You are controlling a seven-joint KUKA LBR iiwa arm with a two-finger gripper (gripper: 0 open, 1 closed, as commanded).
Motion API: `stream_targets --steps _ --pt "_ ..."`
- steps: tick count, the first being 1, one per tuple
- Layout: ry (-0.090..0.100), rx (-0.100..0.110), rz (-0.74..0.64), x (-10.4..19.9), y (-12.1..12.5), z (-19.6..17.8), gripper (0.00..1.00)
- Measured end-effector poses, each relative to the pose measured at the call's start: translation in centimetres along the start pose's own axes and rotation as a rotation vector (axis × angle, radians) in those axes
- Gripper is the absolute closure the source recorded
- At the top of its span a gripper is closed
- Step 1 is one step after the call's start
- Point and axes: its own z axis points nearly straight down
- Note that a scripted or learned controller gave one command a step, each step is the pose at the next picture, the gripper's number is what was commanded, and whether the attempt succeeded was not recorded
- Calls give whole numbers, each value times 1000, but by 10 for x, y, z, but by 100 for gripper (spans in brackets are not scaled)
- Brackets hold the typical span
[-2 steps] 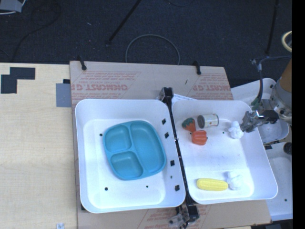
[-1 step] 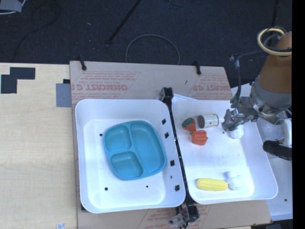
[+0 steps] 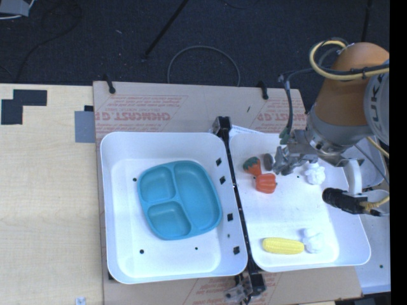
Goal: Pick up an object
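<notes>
My gripper hangs over the upper part of the right bin, its dark fingers pointing down-left. Just left of the fingertips lies a small orange and green vegetable toy. An orange-red pepper toy sits right below the fingertips, apart from them. A white crumpled object rests to the right, partly under the wrist. A yellow corn cob lies near the bin's front, with another small white object beside it. I see nothing between the fingers.
The left bin holds a blue divided plate. A black divider runs between the bins. A black-tipped cable part juts over the right bin's right edge. Cardboard lies behind the bins.
</notes>
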Motion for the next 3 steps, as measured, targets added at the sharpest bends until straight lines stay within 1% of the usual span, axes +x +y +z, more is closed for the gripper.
stream_targets --steps 1,2,3 --pt "-1 0 0 55 -6 6 100" --pt "-1 1 1 105 -3 19 100" --pt "-1 0 0 154 -6 17 100"
